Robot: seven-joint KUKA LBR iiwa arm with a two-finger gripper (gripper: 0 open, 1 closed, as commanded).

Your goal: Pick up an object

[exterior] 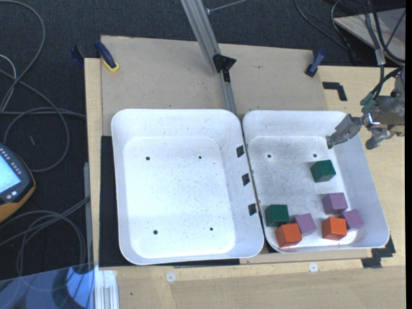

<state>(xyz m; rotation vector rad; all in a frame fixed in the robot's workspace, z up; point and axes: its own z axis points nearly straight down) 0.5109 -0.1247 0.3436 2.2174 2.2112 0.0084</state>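
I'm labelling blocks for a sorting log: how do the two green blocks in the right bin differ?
The upper green block stands alone near the middle of the right bin; the lower green block sits by the bin's left wall, close to an orange block. The upper one looks a brighter green, the lower one darker. The upper one lies nearer the gripper. Both are small cubes of similar size, resting flat on the bin floor.

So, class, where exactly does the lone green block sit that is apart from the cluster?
The green block sits in the right bin, toward its upper right, above the purple block and below-left of the gripper.
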